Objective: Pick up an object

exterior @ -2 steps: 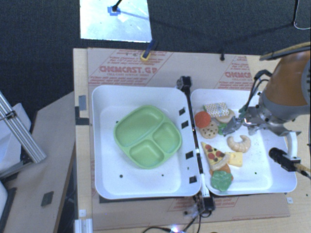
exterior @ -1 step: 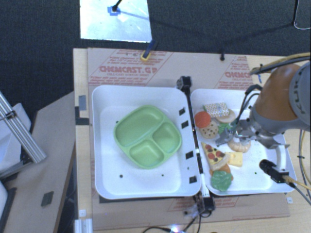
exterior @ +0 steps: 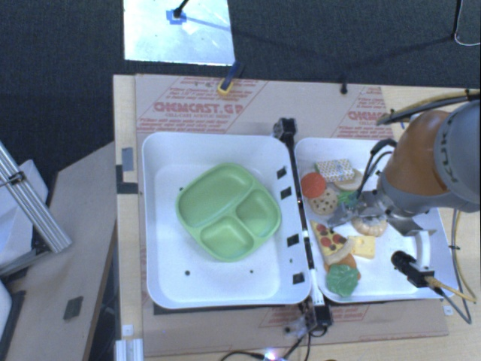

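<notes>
Tan ring-shaped donut (exterior: 370,225) among toy foods, right bin (exterior: 391,280)

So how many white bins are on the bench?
2. The left bin holds a green divided plate. The right bin holds toy food, with the arm reaching over it. Nothing suggests a third bin hidden anywhere.

Robot lab test bench.

Two white bins (exterior: 225,145) side by side on a wooden bench (exterior: 128,201) with printed board (exterior: 199,105) beneath, over dark carpet (exterior: 60,51). Grey and orange arm (exterior: 428,160) reaching in from the right above toy food (exterior: 338,216). Loose cables (exterior: 458,13), aluminium framing (exterior: 30,201) at left, a metal plate (exterior: 178,19) on the floor. Green divided plate (exterior: 228,210) in the left bin.
</notes>
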### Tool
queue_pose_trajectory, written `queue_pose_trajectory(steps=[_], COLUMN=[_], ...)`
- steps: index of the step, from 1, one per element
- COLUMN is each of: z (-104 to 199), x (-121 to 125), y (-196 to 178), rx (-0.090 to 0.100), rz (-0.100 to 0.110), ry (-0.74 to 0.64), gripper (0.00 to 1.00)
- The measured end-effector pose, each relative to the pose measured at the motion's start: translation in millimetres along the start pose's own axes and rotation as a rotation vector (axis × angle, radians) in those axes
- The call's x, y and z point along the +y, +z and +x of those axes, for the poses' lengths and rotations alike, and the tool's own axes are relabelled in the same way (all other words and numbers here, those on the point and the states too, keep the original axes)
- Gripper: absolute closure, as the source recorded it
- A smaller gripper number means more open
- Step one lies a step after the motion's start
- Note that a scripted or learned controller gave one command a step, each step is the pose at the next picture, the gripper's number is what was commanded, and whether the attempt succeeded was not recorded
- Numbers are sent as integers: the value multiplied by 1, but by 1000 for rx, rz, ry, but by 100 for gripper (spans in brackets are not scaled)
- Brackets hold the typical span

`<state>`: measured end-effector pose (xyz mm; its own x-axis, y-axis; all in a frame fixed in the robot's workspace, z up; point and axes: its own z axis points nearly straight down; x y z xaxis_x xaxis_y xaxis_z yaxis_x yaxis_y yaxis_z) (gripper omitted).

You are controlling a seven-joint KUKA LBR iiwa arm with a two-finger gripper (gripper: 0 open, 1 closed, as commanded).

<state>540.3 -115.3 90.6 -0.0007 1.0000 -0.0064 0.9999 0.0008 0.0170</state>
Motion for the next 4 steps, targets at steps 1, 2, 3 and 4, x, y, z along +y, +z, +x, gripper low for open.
queue_pose_trajectory(steps=[1,2,3,4], z=[-3,-8,-8,23], x=[3,7,10,53], y=[-14,-78,-132,-136], rx=[-7,5,5,7], rz=[-12,9,9,11], ry=[2,-3,-4,-8], gripper=[100,100,100,100])
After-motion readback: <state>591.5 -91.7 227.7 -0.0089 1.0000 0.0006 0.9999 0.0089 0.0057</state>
